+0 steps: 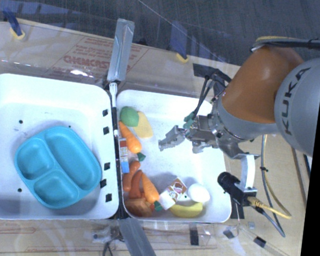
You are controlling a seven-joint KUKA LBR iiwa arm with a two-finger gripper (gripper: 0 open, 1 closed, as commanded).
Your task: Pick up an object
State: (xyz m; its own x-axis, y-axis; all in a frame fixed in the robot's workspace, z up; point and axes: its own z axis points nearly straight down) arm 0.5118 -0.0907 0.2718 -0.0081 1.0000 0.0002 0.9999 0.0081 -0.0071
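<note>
The pile of toy food (140, 189) along the right bin's (169, 105) left wall and front edge is jumbled, its pieces overlapping and hard to separate. The gripper (170, 139) hangs over the bin's middle, jaws spread, nothing between them. A blue tray (57, 165) lies in the left bin (12, 99).

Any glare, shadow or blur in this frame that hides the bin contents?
Camera view: soft overall and fairly evenly lit; the gripper looks smeared; its fingers are unreadable. A faint shadow lies on the right bin floor beneath it. Pale reflections streak the clear sheet behind the bins. The blue tray and banana stay legible.
</note>
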